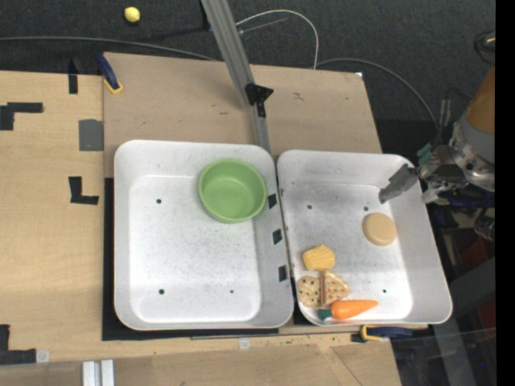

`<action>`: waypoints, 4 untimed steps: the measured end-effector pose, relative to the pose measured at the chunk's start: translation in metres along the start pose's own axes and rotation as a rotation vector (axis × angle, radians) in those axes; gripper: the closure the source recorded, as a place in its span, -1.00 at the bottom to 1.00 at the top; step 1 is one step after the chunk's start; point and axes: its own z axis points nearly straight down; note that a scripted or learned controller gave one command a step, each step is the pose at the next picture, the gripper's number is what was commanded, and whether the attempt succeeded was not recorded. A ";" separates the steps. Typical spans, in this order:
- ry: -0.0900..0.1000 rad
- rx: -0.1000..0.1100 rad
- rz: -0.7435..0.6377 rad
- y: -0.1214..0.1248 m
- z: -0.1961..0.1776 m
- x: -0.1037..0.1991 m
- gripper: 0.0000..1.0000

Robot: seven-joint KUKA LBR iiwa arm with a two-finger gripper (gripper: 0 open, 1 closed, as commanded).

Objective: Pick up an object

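Round tan disc [379, 229]: lying in right white bin [418, 296], apart from yellow, cracker-like and orange toys.
Gripper [400, 183]: hovering just above disc, at bin's right rim.
Fingers: state impossible to tell.

- The bench [48, 215] has a light wooden top, with black tape marks on its left part.
- A brown board [185, 103] lies on it.
- Two white bins sit side by side, touching: the left bin [133, 296] and the right bin [426, 296].
- A grey metal pole [229, 39] crosses the far side at a slant.
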 end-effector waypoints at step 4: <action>0.001 0.005 0.001 -0.006 0.152 0.002 -1.00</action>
